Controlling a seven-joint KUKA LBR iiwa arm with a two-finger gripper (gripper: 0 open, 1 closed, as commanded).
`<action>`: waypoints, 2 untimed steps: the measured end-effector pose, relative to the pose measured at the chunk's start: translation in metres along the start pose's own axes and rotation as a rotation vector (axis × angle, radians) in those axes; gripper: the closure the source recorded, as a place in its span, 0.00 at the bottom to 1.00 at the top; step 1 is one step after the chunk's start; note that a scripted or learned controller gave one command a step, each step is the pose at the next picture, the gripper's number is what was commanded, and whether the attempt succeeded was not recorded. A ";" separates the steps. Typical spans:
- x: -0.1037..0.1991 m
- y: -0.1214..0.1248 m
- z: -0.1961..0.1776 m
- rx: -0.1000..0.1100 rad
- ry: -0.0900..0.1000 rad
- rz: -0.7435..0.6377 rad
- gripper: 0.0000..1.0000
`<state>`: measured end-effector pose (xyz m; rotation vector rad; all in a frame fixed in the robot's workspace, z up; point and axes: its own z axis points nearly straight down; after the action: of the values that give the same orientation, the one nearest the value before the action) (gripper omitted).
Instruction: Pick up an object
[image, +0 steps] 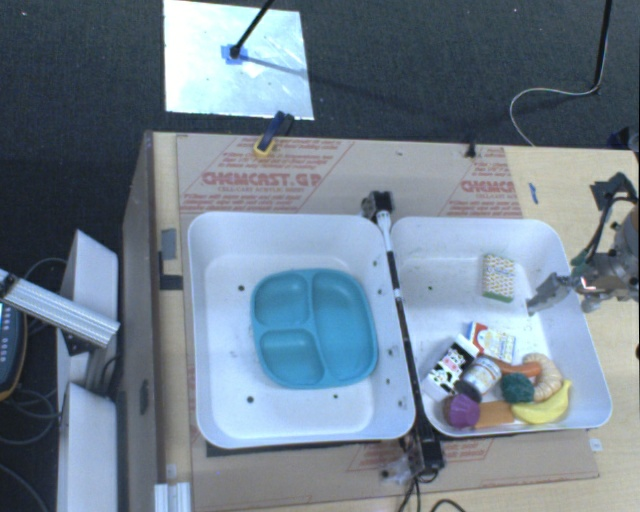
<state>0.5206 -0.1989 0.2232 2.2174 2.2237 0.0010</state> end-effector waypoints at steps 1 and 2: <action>-0.007 0.062 0.107 0.003 0.001 -0.001 0.00; 0.050 0.030 0.090 -0.001 0.000 -0.002 0.00</action>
<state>0.5504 -0.1486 0.1335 2.2153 2.2255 0.0024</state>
